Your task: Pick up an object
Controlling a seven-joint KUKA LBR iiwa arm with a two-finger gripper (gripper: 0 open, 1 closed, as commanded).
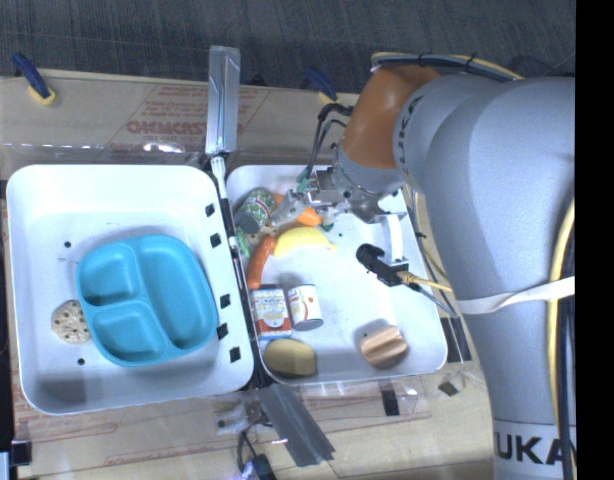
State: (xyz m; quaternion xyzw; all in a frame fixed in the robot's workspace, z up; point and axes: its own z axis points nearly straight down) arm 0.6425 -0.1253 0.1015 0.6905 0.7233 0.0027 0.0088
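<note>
Where it reaches into the right bin [427,340], hand [322,206], grip unclear, just above yellow lemon [300,240]

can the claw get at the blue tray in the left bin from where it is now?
Probably yes. The blue tray lies uncovered in the left bin, with only a cookie beside it. The claw is over the right bin, so it must cross the divider.

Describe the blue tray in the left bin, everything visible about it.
The blue tray looks like smooth, light blue plastic, with rounded corners and three compartments: two smaller ones and one long one. It lies flat and slightly rotated on the floor of the left bin. A round cracker touches its left edge.
</note>
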